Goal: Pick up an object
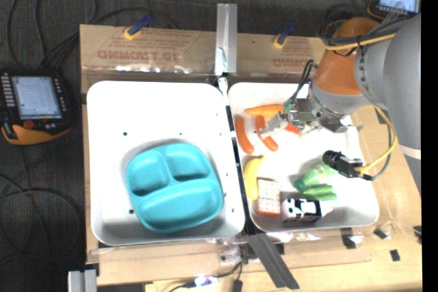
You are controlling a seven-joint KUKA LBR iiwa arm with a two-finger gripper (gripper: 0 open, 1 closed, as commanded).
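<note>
Camera view | fingers [274, 125] spread open | among orange carrots [244, 135]

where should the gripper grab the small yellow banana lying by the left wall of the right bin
Grip the small yellow banana across its middle, coming straight down from above. It lies flat and runs roughly along the wall of the right white bin, so close the fingers across its narrow width. The wall sits close on its left and a small orange-and-white box at its lower end, so the upper middle likely gives most room.
</note>
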